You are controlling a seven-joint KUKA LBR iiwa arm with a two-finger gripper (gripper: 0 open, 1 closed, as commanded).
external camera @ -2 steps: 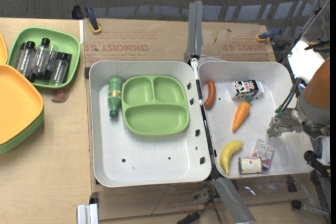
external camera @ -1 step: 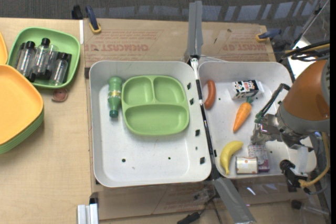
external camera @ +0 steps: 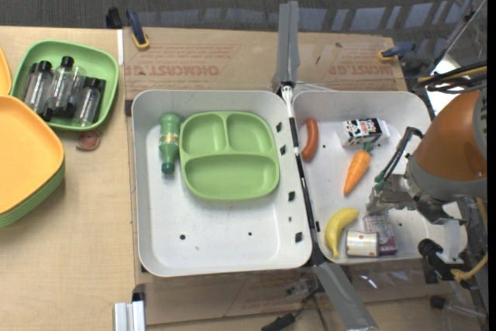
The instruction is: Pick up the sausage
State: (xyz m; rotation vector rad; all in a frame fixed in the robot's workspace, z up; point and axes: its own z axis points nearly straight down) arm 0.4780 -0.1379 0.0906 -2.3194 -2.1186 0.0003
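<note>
Sausage first: the reddish-brown sausage (external camera: 309, 139) lies lengthwise against the left wall of the right white plastic bin (external camera: 364, 95), near its far-left corner, w/ nothing touching it. That wall will prob. crowd one side of your grasp.

Left white bin (external camera: 217, 232) carries a green three-compartment plate (external camera: 229, 153) by its far edge and a green bottle (external camera: 169, 141) just beside the plate, along the left wall. Neither is in your way.

The grey arm w/ orange band (external camera: 457, 143) reaches in over the right bin's right edge. Its gripper (external camera: 387, 194) hangs near the front-right, above a purple packet (external camera: 382, 232). You can't tell whether the claw is open or closed.

Between claw and sausage sits an orange carrot (external camera: 356, 170), tilted, mid-bin. A yellow banana (external camera: 339, 229) curves by the front-left corner, touching a small white can (external camera: 361, 243). A black-and-white carton (external camera: 363, 130) is by the far edge.

Approx. judgement: nothing grasped yet, so you need to cross over the carrot.
</note>
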